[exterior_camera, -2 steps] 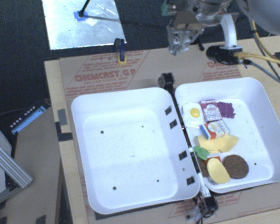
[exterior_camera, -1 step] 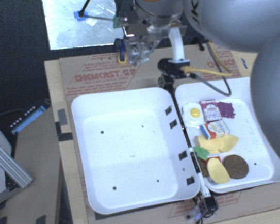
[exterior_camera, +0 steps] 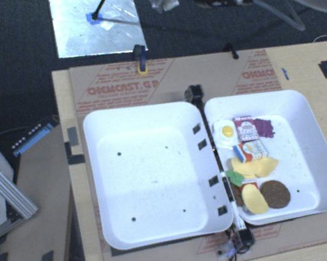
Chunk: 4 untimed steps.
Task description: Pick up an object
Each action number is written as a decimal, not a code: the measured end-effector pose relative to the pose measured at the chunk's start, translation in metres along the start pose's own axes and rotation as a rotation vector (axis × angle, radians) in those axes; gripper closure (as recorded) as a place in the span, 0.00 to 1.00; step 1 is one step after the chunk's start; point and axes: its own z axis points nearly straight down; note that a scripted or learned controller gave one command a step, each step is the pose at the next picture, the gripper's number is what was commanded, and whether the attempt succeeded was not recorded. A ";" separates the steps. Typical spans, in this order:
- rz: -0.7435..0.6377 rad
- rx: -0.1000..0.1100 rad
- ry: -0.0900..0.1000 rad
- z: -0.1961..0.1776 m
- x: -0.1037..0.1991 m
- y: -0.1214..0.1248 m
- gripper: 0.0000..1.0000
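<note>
Bright, even overhead light; glare on the foil sheet (exterior_camera: 96, 21); soft shadows inside the white bins (exterior_camera: 148, 171); slightly soft focus.

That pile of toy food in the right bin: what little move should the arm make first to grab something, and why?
Probably swing in over the brown round patty. It lies at the near edge of the pile in the right bin, with bare floor to its right, so fingers could likely close on it without nudging the fried egg.

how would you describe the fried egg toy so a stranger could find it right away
Look in the right-hand white bin, where a cluster of toy food sits against its left wall. The fried egg is at the far end of that cluster, beside a red and white carton. It is the only flat white piece with a round yellow yolk.
</note>
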 end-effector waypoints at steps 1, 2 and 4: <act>-0.001 0.036 -0.008 0.156 0.040 -0.056 1.00; 0.007 0.018 -0.006 0.152 0.040 0.000 1.00; 0.015 0.038 -0.013 0.184 -0.049 -0.039 1.00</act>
